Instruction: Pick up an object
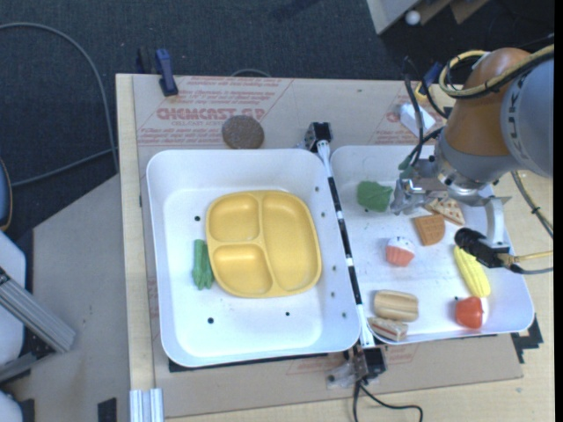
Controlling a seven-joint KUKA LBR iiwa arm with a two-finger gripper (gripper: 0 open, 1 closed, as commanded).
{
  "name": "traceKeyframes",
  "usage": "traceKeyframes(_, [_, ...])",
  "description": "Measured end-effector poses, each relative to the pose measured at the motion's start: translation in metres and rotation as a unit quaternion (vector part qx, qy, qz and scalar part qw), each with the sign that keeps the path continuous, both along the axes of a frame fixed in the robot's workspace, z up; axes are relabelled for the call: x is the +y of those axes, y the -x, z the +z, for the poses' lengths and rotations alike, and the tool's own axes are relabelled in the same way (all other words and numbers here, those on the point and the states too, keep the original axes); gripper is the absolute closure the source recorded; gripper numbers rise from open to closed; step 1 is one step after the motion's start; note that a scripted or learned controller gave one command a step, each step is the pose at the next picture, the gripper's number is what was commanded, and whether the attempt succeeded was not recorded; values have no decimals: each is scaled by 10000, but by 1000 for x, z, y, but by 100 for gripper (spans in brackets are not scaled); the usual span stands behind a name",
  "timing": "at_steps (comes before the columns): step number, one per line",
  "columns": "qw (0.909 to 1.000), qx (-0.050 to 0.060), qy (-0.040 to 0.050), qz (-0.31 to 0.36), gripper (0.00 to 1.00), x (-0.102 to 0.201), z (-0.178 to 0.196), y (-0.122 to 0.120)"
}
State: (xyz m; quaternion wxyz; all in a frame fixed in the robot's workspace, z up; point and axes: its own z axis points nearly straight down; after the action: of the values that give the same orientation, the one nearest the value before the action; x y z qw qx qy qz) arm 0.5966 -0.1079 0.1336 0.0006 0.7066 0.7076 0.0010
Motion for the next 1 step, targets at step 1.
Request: traceKeyframes(1, [10000, 5, 4, -3, 0, -1, 0, 0])
